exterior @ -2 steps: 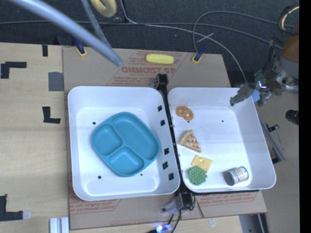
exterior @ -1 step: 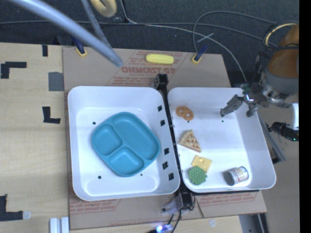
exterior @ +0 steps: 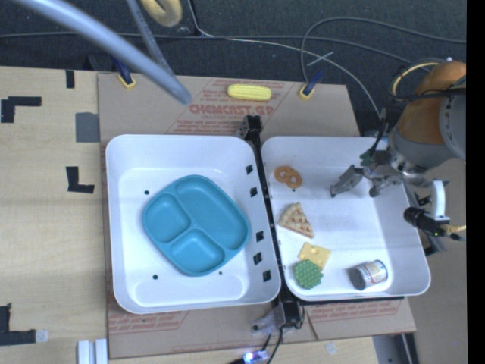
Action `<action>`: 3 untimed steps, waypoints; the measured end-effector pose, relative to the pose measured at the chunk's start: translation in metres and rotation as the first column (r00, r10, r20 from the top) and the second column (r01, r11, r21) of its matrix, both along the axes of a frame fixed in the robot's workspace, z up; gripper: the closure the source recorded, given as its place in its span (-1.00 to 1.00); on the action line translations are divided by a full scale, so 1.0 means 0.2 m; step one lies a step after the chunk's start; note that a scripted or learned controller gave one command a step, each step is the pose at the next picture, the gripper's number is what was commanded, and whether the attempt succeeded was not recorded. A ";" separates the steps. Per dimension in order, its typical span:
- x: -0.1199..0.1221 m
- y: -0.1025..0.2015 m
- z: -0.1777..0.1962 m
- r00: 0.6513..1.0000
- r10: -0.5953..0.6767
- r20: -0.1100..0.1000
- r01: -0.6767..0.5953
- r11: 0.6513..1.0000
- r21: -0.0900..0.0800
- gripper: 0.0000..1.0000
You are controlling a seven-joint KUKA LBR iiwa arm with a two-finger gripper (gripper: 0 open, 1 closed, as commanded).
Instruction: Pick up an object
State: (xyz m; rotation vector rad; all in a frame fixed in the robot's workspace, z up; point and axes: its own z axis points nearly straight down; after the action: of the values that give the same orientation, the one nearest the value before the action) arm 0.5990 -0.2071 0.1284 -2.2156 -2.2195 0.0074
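Five things wait in my right bin.
My claw (exterior: 355, 181) hangs spread wide, holding nothing. Nearest is the pretzel (exterior: 288, 177), lying off to its left, near the bin's middle wall.

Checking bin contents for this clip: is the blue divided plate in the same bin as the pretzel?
No, the blue divided plastic plate lies in the left white bin, while the small brown pretzel lies in the right white bin.

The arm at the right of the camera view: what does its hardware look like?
The arm is bulky and rounded, grey with an orange band above the wrist. The gripper is dark metal, with two slim grey fingers. A black cable loops beside the wrist.
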 end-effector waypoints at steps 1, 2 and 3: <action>0.00 0.00 -0.23 1.000 0.001 0.008 -0.001 1.000 -0.004 -1.00; 0.01 0.00 -0.16 1.000 0.001 0.013 -0.001 1.000 -0.006 1.00; 0.04 -0.02 0.06 1.000 -0.001 0.009 0.001 1.000 -0.001 1.00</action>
State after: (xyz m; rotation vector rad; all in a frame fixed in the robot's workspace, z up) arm 0.6072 -0.2102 0.1408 -2.2212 -2.2237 -0.0010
